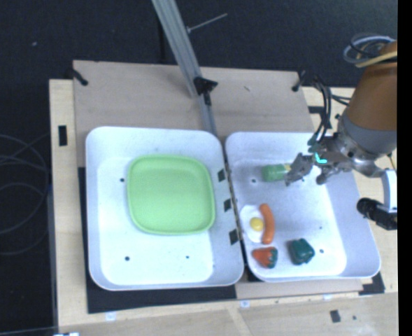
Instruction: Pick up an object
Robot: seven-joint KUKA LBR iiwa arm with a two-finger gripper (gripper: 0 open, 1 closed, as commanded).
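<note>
**Camera view: reach under way, nothing lifted yet**

Seen from above at a slant: pale surface [66,187] carrying two shallow white bins side by side. Left bin [108,257] holding a square green plate [171,194], lying flat near its middle. Right bin [345,257] holding the small things: green block [274,172] near the far wall, fried egg toy [254,223] against the wall next to the left bin, orange sausage [266,223] touching the egg's outer side, red-and-orange piece [265,257] toward the near corner, dark teal piece [301,251] just beside it.

Grey arm [373,110] entering from the right, poised over the far part of the right bin. Jaws [308,171] spread apart, gripping nothing, hanging just to the right of the green block; contact with the block not clear from this angle.

Judged to be the approach step, the green block the likeliest target. Next move likely calls for a small shift left to centre over the block, a straight descent with one finger on each side, then a close before any lift. Some risk of nudging the block toward the far wall instead of straddling it.
</note>
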